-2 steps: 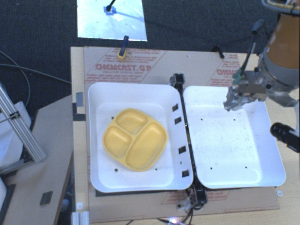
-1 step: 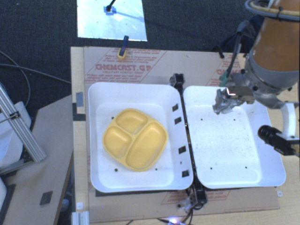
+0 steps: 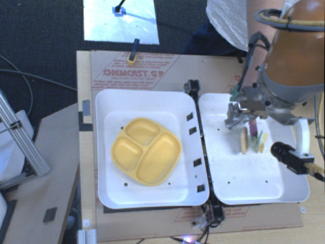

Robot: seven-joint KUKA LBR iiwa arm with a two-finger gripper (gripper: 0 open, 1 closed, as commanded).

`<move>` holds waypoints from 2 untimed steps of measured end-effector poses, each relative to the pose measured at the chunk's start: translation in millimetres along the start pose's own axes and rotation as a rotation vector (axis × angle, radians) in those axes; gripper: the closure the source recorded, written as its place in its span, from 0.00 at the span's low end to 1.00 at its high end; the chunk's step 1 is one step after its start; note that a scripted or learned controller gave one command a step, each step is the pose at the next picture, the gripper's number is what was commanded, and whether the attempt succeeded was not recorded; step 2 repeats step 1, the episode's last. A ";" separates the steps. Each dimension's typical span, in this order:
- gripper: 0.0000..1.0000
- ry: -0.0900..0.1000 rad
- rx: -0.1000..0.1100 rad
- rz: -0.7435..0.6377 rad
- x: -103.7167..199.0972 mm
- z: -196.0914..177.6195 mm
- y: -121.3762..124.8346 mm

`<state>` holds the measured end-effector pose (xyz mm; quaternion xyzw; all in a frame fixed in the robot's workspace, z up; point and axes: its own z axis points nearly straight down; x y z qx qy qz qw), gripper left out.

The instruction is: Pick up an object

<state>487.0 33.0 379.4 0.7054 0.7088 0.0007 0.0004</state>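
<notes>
Camera view from above, read left to right. Far left of the claw, beyond the table edge, stands a grey aluminium frame rail (image 3: 20,136). The left bin (image 3: 147,98), well to the claw's left, holds a yellow three-compartment plate (image 3: 146,150) lying flat near its middle. Behind that bin, on the brown cardboard sheet (image 3: 142,70) that covers the table, red print reads "CHEMCAST G P"; the smaller lines beneath it are too fine to read. A small blue-and-yellow marker-like item (image 3: 133,51) lies at the cardboard's far edge, with a pale square panel (image 3: 120,13) on the dark floor behind it. A row of black clips (image 3: 194,131) runs along the seam between the bins, just left of the claw.

The claw (image 3: 238,117) hangs over the rear left part of the right bin (image 3: 254,189), carried by the grey arm with its orange band (image 3: 297,39). Whether its fingers are apart or together cannot be told from this angle. Just right of the claw and slightly nearer the camera, a cluster of thin sticks lies on the bin floor: a tan stick (image 3: 244,140), a pink stick (image 3: 253,130) and a yellow-green stick (image 3: 262,141), side by side. Nothing is seen between the fingers. Farther right, a black cylindrical fitting (image 3: 287,157) overhangs the bin.
</notes>
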 end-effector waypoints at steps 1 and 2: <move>1.00 -0.003 0.002 0.009 -63.4 60.2 39.9; 1.00 -0.003 0.002 0.009 -63.4 60.2 39.9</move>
